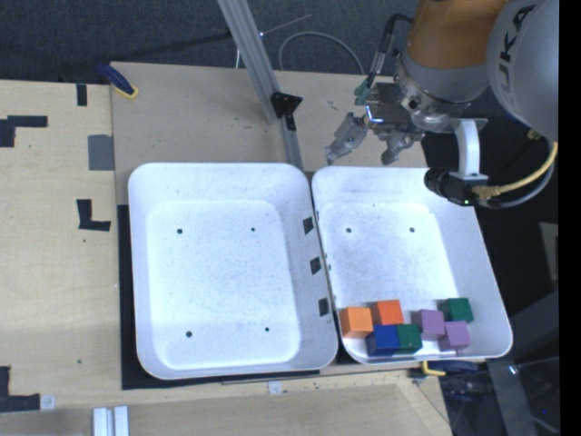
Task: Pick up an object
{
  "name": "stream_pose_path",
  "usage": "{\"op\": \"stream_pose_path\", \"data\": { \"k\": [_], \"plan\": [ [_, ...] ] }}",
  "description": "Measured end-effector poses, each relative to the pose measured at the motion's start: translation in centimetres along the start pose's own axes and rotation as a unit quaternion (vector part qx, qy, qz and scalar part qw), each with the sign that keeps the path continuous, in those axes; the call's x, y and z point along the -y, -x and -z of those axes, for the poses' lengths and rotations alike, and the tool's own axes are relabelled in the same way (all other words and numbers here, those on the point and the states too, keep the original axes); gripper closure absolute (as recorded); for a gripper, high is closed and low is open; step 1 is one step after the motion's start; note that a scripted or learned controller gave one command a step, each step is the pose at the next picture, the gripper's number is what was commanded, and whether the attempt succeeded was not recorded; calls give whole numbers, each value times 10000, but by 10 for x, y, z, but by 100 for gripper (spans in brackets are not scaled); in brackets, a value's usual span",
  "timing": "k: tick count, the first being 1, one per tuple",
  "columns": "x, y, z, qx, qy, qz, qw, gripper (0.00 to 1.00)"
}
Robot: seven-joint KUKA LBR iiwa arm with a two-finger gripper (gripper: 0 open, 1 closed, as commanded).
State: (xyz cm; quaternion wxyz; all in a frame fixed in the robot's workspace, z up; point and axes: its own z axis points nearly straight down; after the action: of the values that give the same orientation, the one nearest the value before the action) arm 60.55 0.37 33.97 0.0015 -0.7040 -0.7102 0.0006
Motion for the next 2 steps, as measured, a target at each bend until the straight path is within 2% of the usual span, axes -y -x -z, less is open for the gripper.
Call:
{"op": "stream_pose_path", "data": {
  "k": [1, 2],
  "plan": [
    [32, 37, 95, 12, 58, -49, 10000, 0],
    [81, 94, 208, 20, 60, -56, 10000, 0]
  ]
}}
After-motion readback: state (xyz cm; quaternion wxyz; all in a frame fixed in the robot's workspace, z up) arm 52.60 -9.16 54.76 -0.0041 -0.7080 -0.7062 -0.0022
